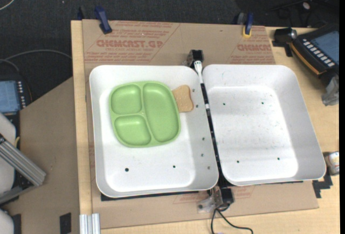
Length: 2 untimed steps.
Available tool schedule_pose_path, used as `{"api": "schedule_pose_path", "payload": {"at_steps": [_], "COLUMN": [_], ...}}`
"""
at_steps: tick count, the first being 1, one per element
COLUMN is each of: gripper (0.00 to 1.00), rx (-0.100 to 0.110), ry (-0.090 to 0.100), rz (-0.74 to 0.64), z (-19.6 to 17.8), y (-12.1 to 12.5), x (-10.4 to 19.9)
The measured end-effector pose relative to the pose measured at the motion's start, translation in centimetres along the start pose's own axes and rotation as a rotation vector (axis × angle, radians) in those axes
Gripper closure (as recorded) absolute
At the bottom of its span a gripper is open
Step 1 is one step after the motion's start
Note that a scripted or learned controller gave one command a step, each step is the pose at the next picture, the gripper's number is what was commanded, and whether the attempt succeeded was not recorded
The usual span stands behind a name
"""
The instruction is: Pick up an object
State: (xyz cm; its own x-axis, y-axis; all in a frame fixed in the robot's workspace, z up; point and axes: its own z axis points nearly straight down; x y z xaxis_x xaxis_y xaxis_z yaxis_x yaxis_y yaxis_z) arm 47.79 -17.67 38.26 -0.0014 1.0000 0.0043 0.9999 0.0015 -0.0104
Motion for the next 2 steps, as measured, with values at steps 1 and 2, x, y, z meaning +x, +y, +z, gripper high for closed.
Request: {"api": "schedule_pose_path", "payload": {"at_steps": [1,2], "gripper": [1.0,1.0], "rx": [-0.021,-0.003], "ry": [-0.011,-0.001], "rz": [0.004,-0.001], "z": [-8.0,0.3], "y": [1.5,0.0], "x": [-4.1,-0.6]}}
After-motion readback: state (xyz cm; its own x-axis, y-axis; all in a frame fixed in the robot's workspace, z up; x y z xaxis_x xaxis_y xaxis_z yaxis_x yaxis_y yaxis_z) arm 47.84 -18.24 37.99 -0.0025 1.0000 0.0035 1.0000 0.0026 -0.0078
